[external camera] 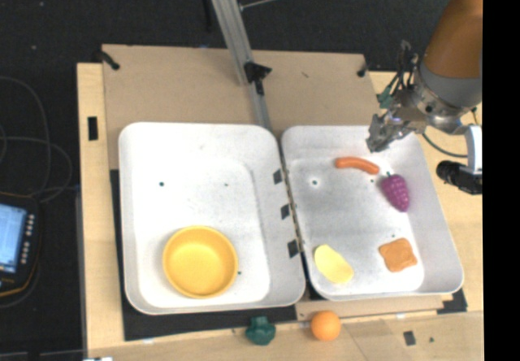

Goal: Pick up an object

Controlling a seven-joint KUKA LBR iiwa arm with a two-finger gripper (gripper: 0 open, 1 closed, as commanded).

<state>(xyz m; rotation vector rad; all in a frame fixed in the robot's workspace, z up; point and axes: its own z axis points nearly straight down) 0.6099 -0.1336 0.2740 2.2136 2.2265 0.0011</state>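
Currently the pincer (pixel 380 140) hangs over the right bin's (pixel 435 213) far edge, just beside the toy hot dog (pixel 357 163); cannot tell how far it's open, nothing visibly held. Sausage looks light, stiff, probably slick, so grab across its middle.

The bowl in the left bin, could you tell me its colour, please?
Yellow; the bowl shows in the camera view.

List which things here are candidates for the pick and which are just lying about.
Candidates, right bin:
orange sausage-shaped toy
purple grape bunch
pale yellow lemon-like piece
orange-brown toast-like block
gripper nearby

Lying about:
yellow plastic bowl, left bin
orange ball
small green object
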